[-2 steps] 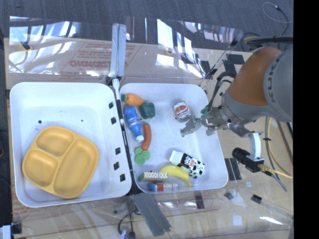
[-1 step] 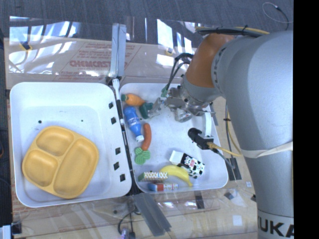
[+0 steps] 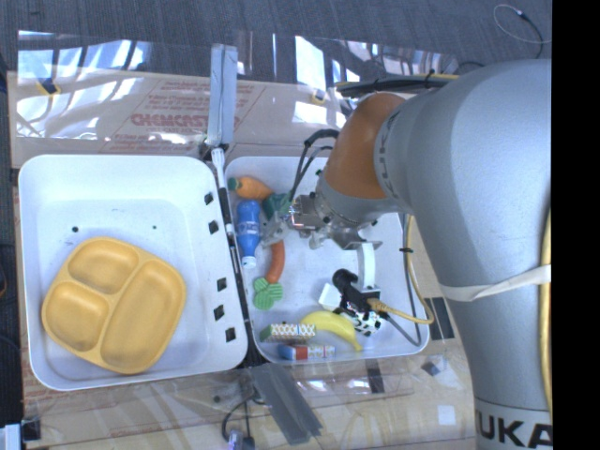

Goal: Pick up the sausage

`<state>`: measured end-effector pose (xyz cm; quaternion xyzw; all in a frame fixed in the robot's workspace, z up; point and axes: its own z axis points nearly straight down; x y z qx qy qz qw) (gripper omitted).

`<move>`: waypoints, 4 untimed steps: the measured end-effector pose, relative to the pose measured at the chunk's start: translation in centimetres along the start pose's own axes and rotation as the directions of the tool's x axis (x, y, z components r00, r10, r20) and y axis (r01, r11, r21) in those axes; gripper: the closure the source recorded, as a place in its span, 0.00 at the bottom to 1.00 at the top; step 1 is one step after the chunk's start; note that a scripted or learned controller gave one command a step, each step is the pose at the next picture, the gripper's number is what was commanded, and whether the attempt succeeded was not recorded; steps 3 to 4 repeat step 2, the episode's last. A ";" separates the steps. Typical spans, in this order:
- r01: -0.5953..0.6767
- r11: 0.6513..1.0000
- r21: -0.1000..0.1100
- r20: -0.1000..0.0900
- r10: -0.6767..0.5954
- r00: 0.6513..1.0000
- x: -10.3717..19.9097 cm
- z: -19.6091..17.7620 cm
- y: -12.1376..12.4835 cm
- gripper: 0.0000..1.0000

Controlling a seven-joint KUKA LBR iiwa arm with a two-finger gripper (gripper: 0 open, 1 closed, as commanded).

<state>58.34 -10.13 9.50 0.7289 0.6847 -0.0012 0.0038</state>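
The sausage [image 3: 275, 261] is a short orange-red stick lying nearly upright in the left part of the right bin [image 3: 412, 340]. It lies just right of a blue bottle [image 3: 247, 229] and above a green ridged toy [image 3: 267, 294]. My gripper [image 3: 292, 216] hangs over the upper middle of that bin, a little above and to the right of the sausage's top end. The sausage lies free on the bin floor, apart from the gripper.
An orange carrot [image 3: 251, 187] lies at the right bin's top left. A banana [image 3: 330, 326], a checkered strip [image 3: 291, 330], a small tube [image 3: 305, 352] and a black-and-white spotted toy [image 3: 371, 324] crowd its front edge. The left bin [image 3: 112, 186] holds a yellow divided plate [image 3: 112, 303].
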 end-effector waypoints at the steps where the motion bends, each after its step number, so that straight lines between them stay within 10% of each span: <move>1: 0.006 1.000 0.005 -0.005 -0.006 1.000 0.3 -0.9 0.0 1.00; 2: -0.018 1.000 0.007 -0.007 0.018 1.000 6.5 -17.3 1.9 1.00; 4: -0.018 1.000 0.007 -0.007 0.018 1.000 6.5 -17.3 1.9 1.00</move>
